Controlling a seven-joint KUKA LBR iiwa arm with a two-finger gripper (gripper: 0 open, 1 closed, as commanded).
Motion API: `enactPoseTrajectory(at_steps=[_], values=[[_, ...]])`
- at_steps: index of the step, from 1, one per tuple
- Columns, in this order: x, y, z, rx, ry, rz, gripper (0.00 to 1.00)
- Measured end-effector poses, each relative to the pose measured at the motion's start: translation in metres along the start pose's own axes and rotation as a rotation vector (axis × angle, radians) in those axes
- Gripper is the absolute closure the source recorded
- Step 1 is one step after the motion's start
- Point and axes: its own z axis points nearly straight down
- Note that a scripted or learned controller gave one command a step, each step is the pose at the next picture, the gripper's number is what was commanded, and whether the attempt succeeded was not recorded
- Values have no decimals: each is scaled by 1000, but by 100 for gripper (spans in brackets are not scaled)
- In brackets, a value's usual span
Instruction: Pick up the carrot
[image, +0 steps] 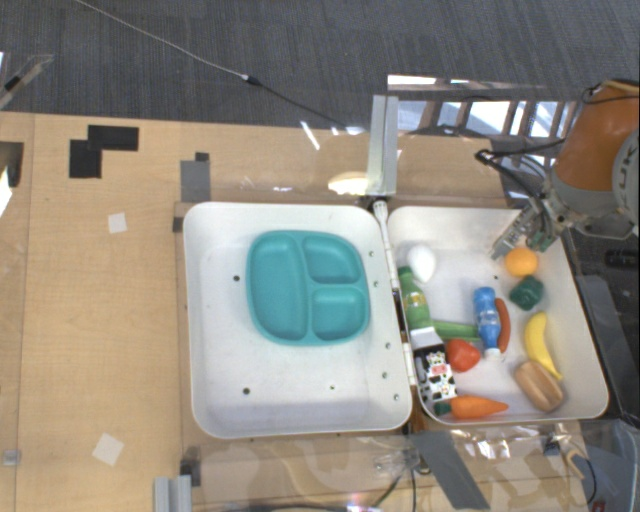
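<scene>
**Carrot pickup: pincer far from target, crowded bin**

The carrot (478, 406) lies on its side at the near edge of the right bin (590, 385), just beside a small printed box (435, 374). The pincer (522, 236) sits at the bin's far side, above an orange (520, 262); its opening cannot be judged, and nothing is visibly held.

Risks: the carrot lies close to the bin wall, so a descending finger may strike the rim. The box and a red pepper (463, 354) nearby may be caught instead. The tapered, smooth shape may slip from a grip near the tip.

The right bin also holds a banana (540, 343), bread roll (539, 385), blue bottle (487, 316) and white egg (421, 263). The left bin (215, 330) holds a teal divided plate (307, 286).
</scene>
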Motion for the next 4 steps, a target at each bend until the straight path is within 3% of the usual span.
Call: enactPoseTrajectory(at_steps=[1, 2, 3, 4], values=[[66, -31, -23, 5, 15, 131, 100], [9, -4, 18, 3, 11, 133, 100], [58, -10, -56, 5, 12, 365, 100], [56, -8, -67, 1, 6, 358, 100]])
